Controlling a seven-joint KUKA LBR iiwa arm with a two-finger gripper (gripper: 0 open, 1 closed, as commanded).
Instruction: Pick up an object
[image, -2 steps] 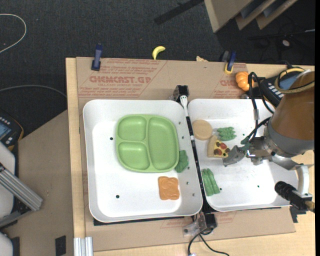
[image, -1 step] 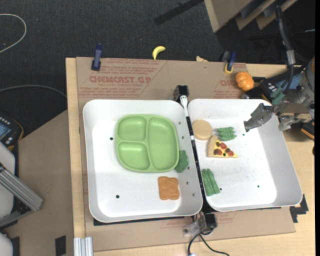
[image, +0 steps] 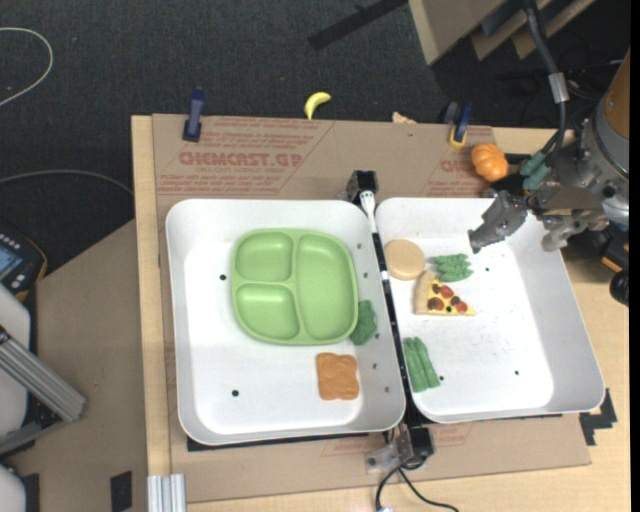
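The right bin (image: 540, 340) holds a round tan bun (image: 405, 258), a pizza slice (image: 442, 297), a green leafy piece (image: 452, 266) and a bunch of green beans (image: 420, 362). My gripper (image: 523, 232) hangs over the bin's far right part, to the right of the leafy piece. It is open, with nothing between its fingers. One dark finger (image: 492, 228) points down towards the leafy piece without touching it. The left bin (image: 200, 380) holds a green divided plate (image: 296, 285), a brown waffle (image: 338, 376) and a dark green piece (image: 364, 322) by the right wall.
An orange (image: 488, 160) lies on the cardboard behind the right bin, close to the arm. A small banana (image: 317, 102) and two blue clamps (image: 193, 113) sit at the board's far edge. A black bracket (image: 362, 186) marks the divide between the bins.
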